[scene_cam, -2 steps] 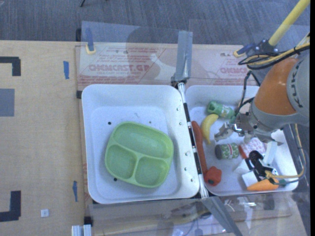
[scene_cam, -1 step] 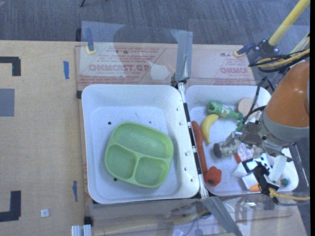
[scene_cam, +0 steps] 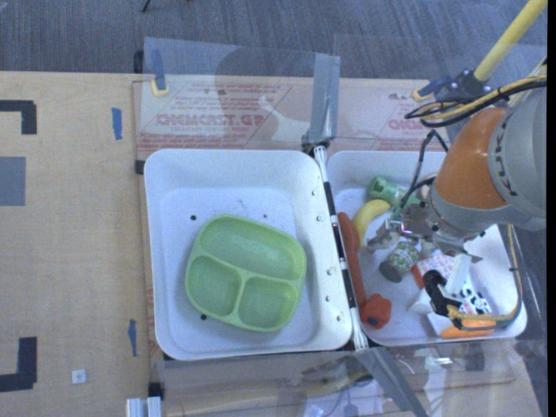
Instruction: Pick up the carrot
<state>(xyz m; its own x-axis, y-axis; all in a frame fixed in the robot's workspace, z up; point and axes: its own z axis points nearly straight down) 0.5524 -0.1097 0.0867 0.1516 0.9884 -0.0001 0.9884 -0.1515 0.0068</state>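
- Carrot [scene_cam: 350, 254] position: it lies in the right bin [scene_cam: 512, 315], along that bin's left wall, running from near the banana down toward a red-orange object [scene_cam: 376, 310] at the front. It is not lifted; it rests on the bin floor and nothing holds it.
- Left bin [scene_cam: 165, 198]: it holds a green divided plate [scene_cam: 246, 273] set flat near its middle, probably as a drop-off place.
- Arm [scene_cam: 486, 168]: it reaches in from the right and hangs over the middle of the right bin, its orange band above the clutter.
- Gripper [scene_cam: 407, 233]: it is low among the objects, near a yellow banana [scene_cam: 371, 216] and a small jar-like item [scene_cam: 398, 261], and to the right of the carrot. Whether the jaws are open or closed cannot be told; the wrist hides them.
- Remaining clutter: a green item [scene_cam: 382, 187] sits at the back; small black, white and orange pieces [scene_cam: 460, 307] crowd the front right corner.
- Judgement: the carrot's place against the wall leaves little room for a finger on that side.
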